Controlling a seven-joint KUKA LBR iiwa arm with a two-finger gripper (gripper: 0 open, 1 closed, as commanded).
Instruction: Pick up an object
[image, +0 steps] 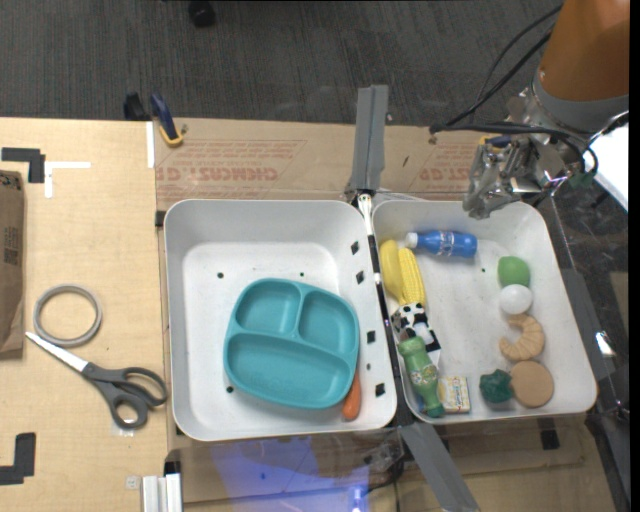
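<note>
Camera view looks down for you on the bench (90, 230), its pale wood surface running under two white bins set side by side. Your arm (590, 50) comes in at the upper right, its orange band big in the corner. The left bin (190, 270) carries a teal divided plate (292, 343) lying flat near its middle, with a small orange carrot (351, 401) tucked against the plate's lower right edge. The right bin (460, 290) holds the smaller things you could pick from. Along its left wall you see a yellow corn cob (403, 275), then a black-and-white toy (415, 327) below it, then a green bottle (420, 375) reaching toward the lower corner. A blue bottle (444, 243) lies on its side near the top wall. Down the right side sit a green ball (513, 270), a white ball (516, 299), a croissant (524, 339) and a round tan disc (531, 384), with a dark green piece (494, 387) and a small box (455, 394) beside it. Out on the bench to the left lie grey-handled scissors (100, 378) and a roll of tape (67, 313). The gripper (492, 185) hangs over the top edge of the right bin, above and right of the blue bottle; you cannot tell from this slant whether the jaws are released or clenched.
</note>
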